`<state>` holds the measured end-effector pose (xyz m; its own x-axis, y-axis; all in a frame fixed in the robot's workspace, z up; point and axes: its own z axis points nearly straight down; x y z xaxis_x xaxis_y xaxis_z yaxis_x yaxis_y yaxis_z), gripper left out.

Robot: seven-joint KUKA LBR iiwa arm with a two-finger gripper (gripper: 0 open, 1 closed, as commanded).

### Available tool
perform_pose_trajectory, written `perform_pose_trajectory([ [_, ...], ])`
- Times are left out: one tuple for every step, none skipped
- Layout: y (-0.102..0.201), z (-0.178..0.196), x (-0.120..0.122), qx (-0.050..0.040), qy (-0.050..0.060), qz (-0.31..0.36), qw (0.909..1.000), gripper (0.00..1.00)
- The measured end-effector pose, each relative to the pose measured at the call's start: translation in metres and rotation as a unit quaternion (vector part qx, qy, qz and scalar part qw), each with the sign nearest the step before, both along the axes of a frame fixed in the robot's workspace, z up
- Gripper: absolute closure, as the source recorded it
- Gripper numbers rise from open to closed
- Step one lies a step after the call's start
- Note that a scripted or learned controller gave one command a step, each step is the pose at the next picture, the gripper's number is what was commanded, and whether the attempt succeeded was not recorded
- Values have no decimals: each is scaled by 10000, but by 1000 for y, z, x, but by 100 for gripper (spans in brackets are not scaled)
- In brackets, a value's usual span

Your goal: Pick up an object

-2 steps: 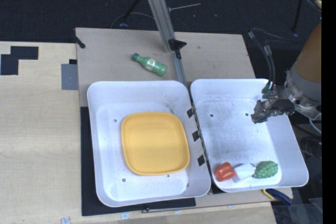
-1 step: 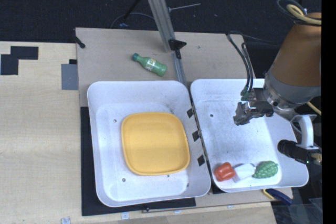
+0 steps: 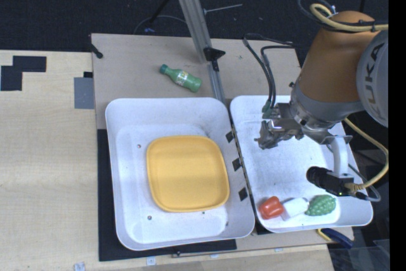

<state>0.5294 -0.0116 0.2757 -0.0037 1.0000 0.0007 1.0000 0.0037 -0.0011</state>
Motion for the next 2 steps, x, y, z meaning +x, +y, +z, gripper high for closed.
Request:
perform_pose_trajectory([
  [47,-23,2,-2,10,-2,10000,100],
  [101,-28,19,-7,1,-7,10000,100],
])
